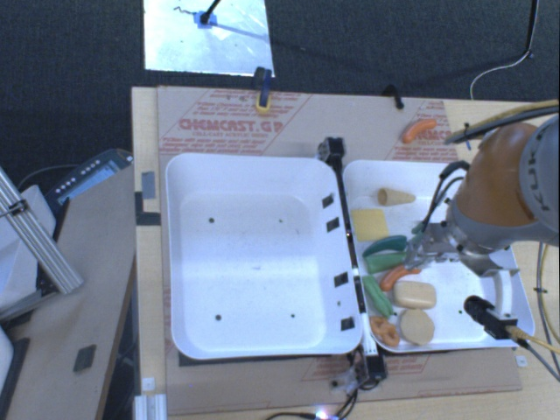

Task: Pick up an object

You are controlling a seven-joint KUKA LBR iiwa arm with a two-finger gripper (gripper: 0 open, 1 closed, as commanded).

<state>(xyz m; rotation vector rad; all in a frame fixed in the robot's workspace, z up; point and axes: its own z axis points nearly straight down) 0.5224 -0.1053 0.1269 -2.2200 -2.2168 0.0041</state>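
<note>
The right bin (516,309) holds several toy foods. A tan cone (395,197) lies near its back, with a yellow block (368,225) in front of it. Two green pieces (385,252) lie at the bin's left side, with an orange carrot-like piece (399,276) and a green pod (378,296) below them. Toward the front are a pale loaf (415,294), a round tan piece (417,326) and a small orange piece (383,328). My gripper (418,250) is down in this bin, right beside the green pieces and just above the carrot-like piece.
The left bin (175,234) stands beside the right one, with a black-clipped divider (346,234) between them. An orange toy (420,130) lies on the board behind the right bin. The arm's grey and orange body (499,186) covers the bin's right part.
</note>
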